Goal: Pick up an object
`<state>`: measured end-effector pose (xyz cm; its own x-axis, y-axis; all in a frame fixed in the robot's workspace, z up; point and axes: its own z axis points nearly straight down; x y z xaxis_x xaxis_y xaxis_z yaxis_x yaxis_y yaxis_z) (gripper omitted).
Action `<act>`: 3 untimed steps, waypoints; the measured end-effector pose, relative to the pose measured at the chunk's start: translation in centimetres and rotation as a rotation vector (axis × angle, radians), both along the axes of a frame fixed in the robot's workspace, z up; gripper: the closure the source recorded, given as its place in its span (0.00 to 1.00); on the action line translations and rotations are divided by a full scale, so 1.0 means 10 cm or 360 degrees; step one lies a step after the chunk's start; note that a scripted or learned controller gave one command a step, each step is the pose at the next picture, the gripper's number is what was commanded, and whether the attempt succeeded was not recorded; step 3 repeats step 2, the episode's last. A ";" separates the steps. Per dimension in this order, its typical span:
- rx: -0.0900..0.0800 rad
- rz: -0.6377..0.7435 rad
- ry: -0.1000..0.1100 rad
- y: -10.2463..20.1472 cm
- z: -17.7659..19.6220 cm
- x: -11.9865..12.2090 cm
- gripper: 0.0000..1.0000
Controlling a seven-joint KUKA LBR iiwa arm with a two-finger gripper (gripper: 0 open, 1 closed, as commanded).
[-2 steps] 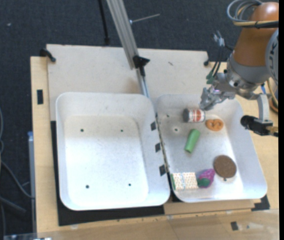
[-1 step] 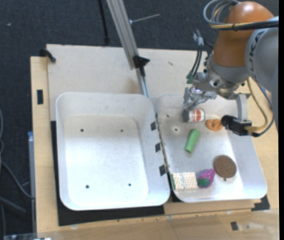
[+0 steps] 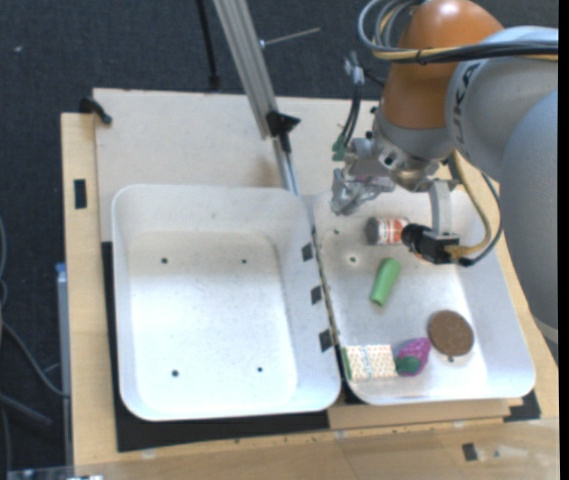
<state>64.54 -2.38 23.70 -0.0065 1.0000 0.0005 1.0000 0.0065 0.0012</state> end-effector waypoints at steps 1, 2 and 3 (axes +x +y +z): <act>0.0002 0.0002 -0.0002 0.61 0.03 0.14 1.00; 0.0000 0.0000 0.0000 1.12 -0.06 0.17 1.00; 0.0000 0.0000 0.0000 1.12 -0.06 0.17 1.00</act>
